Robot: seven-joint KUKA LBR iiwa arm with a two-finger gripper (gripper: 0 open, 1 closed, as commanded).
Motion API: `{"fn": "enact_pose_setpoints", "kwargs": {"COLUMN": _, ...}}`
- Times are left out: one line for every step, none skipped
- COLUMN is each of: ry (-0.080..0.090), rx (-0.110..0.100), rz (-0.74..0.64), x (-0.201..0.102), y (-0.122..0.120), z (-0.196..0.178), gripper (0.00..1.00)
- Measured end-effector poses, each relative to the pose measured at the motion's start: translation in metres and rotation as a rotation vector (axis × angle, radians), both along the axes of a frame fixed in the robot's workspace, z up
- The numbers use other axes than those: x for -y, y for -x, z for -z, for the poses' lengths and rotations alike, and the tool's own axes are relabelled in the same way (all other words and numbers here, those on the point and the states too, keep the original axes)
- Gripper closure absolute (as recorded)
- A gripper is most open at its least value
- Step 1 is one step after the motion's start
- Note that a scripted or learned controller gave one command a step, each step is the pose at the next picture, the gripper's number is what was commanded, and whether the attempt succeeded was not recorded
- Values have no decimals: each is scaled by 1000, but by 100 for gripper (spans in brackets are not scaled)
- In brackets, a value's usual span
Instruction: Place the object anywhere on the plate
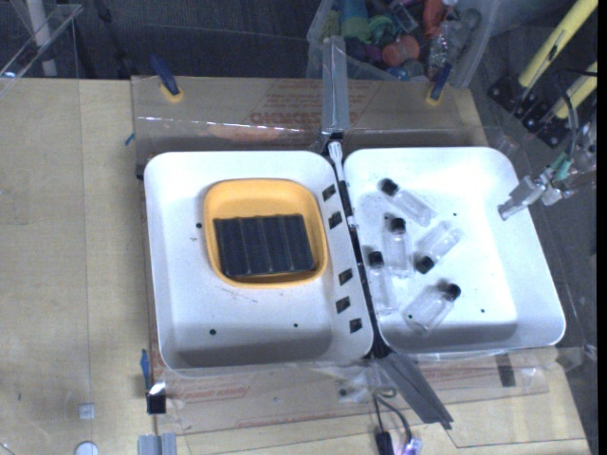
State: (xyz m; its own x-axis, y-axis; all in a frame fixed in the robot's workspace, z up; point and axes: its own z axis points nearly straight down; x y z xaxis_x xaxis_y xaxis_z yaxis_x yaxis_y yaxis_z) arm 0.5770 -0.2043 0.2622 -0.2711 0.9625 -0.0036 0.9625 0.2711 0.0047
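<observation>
Wooden bench, clear bottles faint against white bin, hand grip unreadable

- No readable text, label, brand, number or sign anywhere on the bench.
- Faint reddish printing on the clear plastic sheet behind the bins, too blurred to read.
- Clear bottles with black caps in the right bin: no legible labels.
- Yellow plate and the ribbed dark insert on it: unmarked.
- Black tabs along the divider between bins: no characters discernible.
</observation>
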Motion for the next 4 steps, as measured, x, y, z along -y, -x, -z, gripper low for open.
{"fn": "enact_pose_setpoints", "kwargs": {"ry": 2, "rx": 2, "rz": -249, "x": 19, "y": -11, "z": -123, "gripper": 0}}
{"fn": "enact_pose_setpoints", "kwargs": {"ry": 0, "rx": -3, "rz": -215, "x": 19, "y": -16, "z": -36, "gripper": 0}}
{"fn": "enact_pose_setpoints", "kwargs": {"ry": -2, "rx": -4, "rz": -198, "x": 17, "y": -14, "z": -5, "gripper": 0}}
{"fn": "enact_pose_setpoints", "kwargs": {"ry": 2, "rx": 0, "rz": -402, "x": 18, "y": -27, "z": -126, "gripper": 0}}
